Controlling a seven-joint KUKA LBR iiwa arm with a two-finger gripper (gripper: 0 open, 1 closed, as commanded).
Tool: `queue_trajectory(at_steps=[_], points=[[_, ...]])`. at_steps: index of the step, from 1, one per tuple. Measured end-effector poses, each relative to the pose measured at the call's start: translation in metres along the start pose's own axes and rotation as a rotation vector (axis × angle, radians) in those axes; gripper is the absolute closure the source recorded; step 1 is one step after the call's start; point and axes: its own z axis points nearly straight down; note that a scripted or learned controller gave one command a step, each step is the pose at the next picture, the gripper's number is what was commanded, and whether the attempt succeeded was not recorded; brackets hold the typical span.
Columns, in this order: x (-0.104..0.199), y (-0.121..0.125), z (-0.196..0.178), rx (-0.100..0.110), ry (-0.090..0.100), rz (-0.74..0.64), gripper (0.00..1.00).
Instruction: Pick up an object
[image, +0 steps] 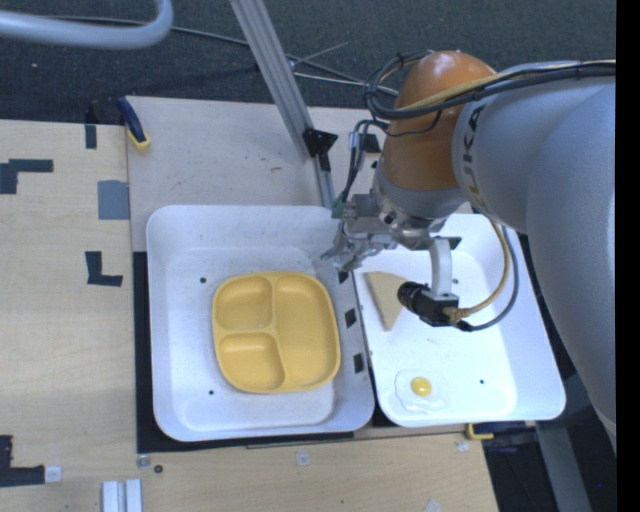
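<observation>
Glossy yellow three-compartment plate; flat tan wedge under the hand, grip unreadable.

The grey arm reaches in from the right side of the bench, its thick final link filling the upper right and narrowing toward the wrist. The orange band sits above the wrist, rounded and turned toward the camera, with black cables looping over its top. Below the band, the wrist carries a cluster of grey metal parts, and the claw points down and toward the left, low over the middle of the bench. A black cylindrical fitting hangs off the wrist's near side, joined by a tan hose that curves back up toward the arm.
</observation>
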Motion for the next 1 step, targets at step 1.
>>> queue_trajectory(at_steps=[1], points=[[0.0443, -0.0126, -0.0015, -0.001, 0.001, -0.001, 1.0]])
